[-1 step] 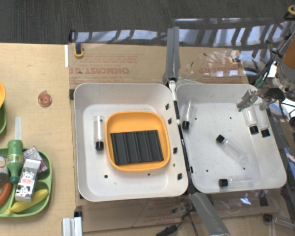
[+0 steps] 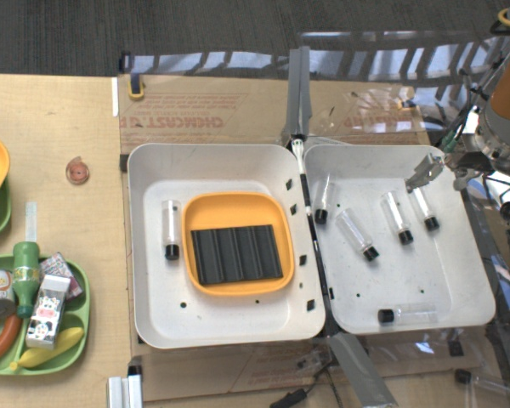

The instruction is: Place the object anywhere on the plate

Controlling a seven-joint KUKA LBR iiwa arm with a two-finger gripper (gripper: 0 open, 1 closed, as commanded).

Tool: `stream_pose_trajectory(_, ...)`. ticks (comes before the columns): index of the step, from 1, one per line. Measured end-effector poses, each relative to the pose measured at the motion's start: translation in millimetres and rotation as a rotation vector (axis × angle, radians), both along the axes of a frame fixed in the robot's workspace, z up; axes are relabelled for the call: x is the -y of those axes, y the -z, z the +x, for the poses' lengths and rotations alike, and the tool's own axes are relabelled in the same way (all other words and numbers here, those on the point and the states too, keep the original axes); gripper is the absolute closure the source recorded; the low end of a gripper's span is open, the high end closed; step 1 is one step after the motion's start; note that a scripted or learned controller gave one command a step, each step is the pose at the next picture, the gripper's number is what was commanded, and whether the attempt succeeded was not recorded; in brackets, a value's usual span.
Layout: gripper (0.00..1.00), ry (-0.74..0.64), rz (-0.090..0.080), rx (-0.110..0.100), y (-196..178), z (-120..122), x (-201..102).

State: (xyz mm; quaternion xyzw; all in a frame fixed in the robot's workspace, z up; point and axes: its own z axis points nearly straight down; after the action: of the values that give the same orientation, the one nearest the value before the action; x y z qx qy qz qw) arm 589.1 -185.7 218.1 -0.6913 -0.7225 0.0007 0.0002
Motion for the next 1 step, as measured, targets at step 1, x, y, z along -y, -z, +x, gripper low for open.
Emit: stream_pose_trajectory(1, 0.0, -0.044, -0.001, 0.001, -63.9, -17.6, 31.8)
